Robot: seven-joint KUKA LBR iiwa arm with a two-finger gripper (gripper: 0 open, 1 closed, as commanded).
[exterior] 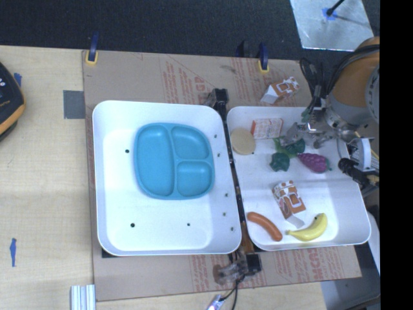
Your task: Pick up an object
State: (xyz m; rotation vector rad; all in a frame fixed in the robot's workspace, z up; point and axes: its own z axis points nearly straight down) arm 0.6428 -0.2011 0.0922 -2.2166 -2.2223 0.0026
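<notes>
The right bin [345,202] holds several small things: a tan round disc [244,141], a white and orange carton [266,128], a green broccoli piece [282,157], a purple grape bunch [314,162], a second small carton [288,199], a red sausage [264,226] and a yellow banana [310,229]. My gripper [308,132] hangs low over the bin's far right part, just above the broccoli and the grapes. I see nothing lifted off the bin floor.
The left bin [116,192] carries a blue divided plate [174,160]. Another small carton [281,90] lies on the cardboard behind the right bin. The arm's grey and orange body [358,82] fills the far right. A yellow and black device [8,102] sits at the left edge.
</notes>
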